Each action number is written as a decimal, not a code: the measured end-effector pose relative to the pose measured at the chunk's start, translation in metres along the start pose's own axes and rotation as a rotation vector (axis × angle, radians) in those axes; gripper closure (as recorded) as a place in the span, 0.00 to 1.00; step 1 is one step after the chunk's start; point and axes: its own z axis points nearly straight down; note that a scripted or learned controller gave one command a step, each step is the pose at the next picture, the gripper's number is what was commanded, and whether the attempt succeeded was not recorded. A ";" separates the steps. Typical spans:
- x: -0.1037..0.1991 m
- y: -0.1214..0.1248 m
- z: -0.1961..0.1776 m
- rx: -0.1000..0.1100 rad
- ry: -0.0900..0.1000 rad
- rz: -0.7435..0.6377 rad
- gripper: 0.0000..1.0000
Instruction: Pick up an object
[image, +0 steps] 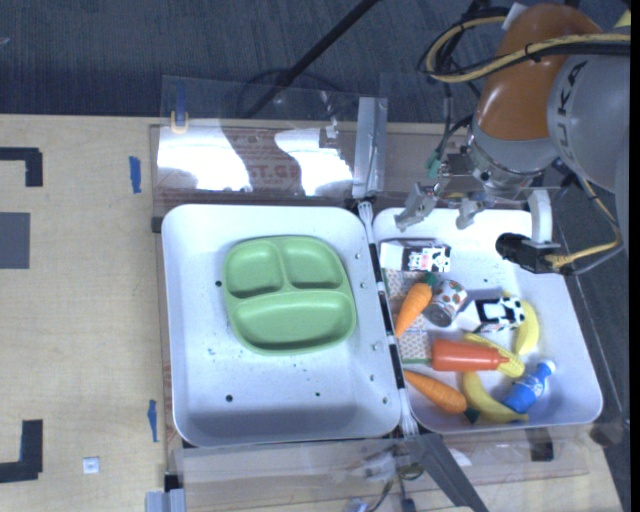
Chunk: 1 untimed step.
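The toys lie piled in the right bin (578, 395). A carrot (412, 304) leans near the bin's left wall, with a small box (426, 258) just above it by the far edge. My claw (438, 207) hangs over that far edge, spread wide, holding nothing. I think the box is my best pick. I should come straight down, keep off the wall, then squeeze slowly.

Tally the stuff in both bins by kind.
Carrots: 2
Bananas: 2
Red bottle: 1
Blue bottle: 1
Cow toys: 2
Can: 1
Green plate: 1
Total: 10
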 end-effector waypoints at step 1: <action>-0.052 -0.064 0.080 0.004 0.000 0.049 0.00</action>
